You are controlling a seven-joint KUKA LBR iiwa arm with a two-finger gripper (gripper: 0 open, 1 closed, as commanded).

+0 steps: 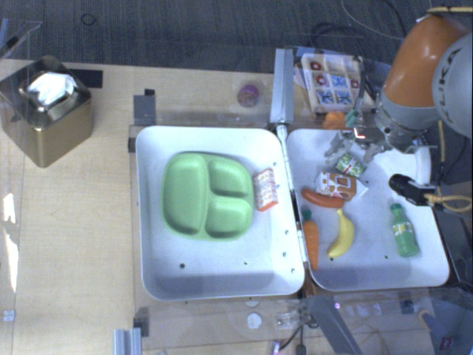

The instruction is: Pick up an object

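Approaching: gripper (349, 148) low over the right bin (436, 268), just above a small green packet (350, 167). Cannot tell its state. Next, by judgement: descend squarely onto packet, pinch, lift.

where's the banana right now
The banana lies in the right bin, toward its front left, just below the hot dog and right of the carrot.
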